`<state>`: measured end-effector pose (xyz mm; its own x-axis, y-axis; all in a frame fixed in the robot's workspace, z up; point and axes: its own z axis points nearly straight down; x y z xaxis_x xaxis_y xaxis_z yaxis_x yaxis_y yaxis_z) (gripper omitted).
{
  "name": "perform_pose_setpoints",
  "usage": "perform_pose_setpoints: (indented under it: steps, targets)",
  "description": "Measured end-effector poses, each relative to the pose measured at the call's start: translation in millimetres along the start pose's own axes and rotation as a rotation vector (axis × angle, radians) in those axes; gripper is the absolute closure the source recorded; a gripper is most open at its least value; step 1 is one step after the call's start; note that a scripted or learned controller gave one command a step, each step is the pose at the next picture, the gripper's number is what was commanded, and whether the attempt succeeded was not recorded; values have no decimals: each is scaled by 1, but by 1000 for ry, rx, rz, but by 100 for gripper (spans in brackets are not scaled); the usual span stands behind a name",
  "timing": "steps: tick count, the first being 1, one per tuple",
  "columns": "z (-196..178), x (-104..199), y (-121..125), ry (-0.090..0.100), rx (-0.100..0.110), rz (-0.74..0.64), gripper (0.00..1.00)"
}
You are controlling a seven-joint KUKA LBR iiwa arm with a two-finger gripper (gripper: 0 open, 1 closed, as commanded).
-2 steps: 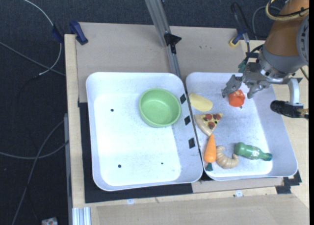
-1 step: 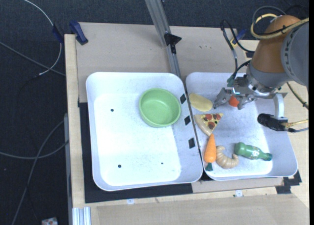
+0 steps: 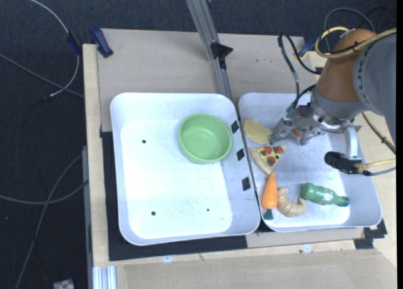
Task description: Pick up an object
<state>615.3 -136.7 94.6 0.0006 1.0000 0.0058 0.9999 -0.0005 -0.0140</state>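
The approach looks under way: the gripper, whose state I cannot tell, hangs just right of the yellow toy, holding nothing visible, so next it should drop over that piece.

Left bin: centre-left of the frame; holds a bowl at its upper right.
Right bin: right of the frame, touching the left bin.
Gripper: over the upper part of the right bin.
Lemon-shaped piece: upper left of the right bin, just left of the gripper.
Pizza slice: just below the lemon-shaped piece.
Carrot: below the pizza slice, by the bin's left wall.
Croissant: just right of the carrot.
Bottle: lying right of the croissant.
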Motion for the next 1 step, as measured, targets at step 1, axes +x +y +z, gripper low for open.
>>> perform_pose_setpoints:
  steps: [1]
  targets:
    - [-14,1,1,2,-4,0,100]
